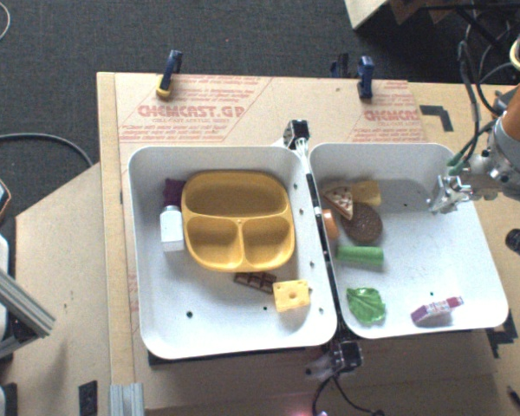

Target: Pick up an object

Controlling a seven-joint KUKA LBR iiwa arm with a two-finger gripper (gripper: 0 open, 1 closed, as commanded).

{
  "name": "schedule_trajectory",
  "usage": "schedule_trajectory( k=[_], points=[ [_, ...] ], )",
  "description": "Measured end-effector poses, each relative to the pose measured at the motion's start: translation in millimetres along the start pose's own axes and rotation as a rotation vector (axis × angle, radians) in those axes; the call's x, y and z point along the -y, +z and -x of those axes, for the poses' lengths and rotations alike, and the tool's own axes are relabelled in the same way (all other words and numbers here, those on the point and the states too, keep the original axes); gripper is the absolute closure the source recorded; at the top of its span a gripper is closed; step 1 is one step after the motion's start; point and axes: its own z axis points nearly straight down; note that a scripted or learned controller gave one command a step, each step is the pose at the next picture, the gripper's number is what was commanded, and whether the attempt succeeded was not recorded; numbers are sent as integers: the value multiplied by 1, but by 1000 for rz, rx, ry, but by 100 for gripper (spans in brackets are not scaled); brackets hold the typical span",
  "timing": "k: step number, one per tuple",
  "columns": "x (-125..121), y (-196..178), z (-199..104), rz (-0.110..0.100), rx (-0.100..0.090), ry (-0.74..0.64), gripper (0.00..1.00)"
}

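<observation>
Hanging over the right bin [490,258], near its far right wall, the gripper [444,194] holds nothing; I cannot tell how it is set. Toys lie apart from it: a green block [360,254], a leaf [366,304], a pink wrapper [436,310]. Best drop straight over one toy, away from walls.

A robotics lab: clamps [168,74] pin a board [243,111] to the bench, with loose cables [35,137] on dark carpet.
</observation>
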Motion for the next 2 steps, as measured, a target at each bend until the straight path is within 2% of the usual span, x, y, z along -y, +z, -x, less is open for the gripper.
schedule_trajectory(
  k=[2],
  points=[
    [-59,14,-100,-1,-1,0,100]
  ],
)
